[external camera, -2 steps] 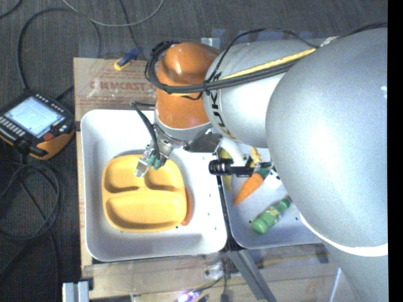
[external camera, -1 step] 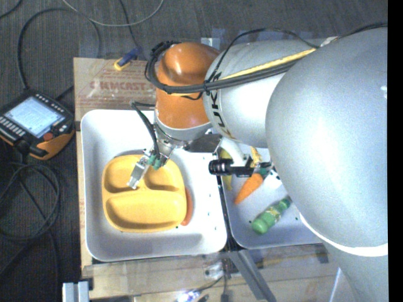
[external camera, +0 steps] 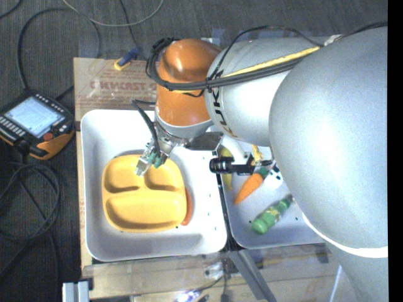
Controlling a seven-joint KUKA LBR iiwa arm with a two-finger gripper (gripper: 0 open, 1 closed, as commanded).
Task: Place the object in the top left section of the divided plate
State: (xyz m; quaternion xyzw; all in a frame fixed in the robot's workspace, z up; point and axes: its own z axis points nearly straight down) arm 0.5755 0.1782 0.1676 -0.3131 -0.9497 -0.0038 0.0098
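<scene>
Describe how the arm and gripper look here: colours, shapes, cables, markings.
The arm has bulky, rounded grey links and a glossy orange band above the wrist. Black lettering marks the grey link beside it. Black cables loop round the band; a yellow cable runs along the link. The gripper is small, slim, pale greenish.

— Any room in the left bin (external camera: 101, 131)?
— Bare floor behind and before the yellow divided plate (external camera: 141, 209); the gripper (external camera: 150, 162) hangs above its upper ridge.
— The right bin (external camera: 238, 228)?
— Tight: a carrot (external camera: 249, 186) and a green bottle (external camera: 271, 214) lie near each other, and the arm (external camera: 315, 137) overhangs most of it.
</scene>
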